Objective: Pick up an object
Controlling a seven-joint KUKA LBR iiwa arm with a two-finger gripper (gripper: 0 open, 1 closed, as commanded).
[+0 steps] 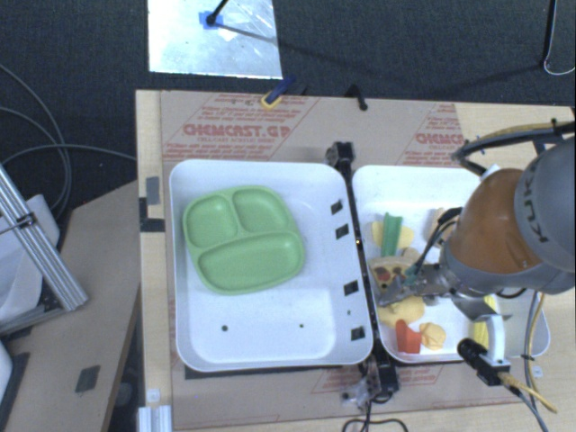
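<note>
1. The gripper (pixel 407 282) hung low in the right bin (pixel 450 180), just over the small toy pile (pixel 400 300); whether its jaws were apart, I could not tell.
2. The pieces lay crowded against the divider (pixel 360 259), so the jaws risked nudging two together and closing on neither.
3. A red piece (pixel 408 337) beside the pile could slide away.

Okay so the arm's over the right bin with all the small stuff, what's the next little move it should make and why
Probably a short straight descent. The tool sits low over the clutter in the right bin, near the yellow piece and the red piece. Nothing shows between its fingers, so lowering onto the nearest piece seems the sensible step.
</note>
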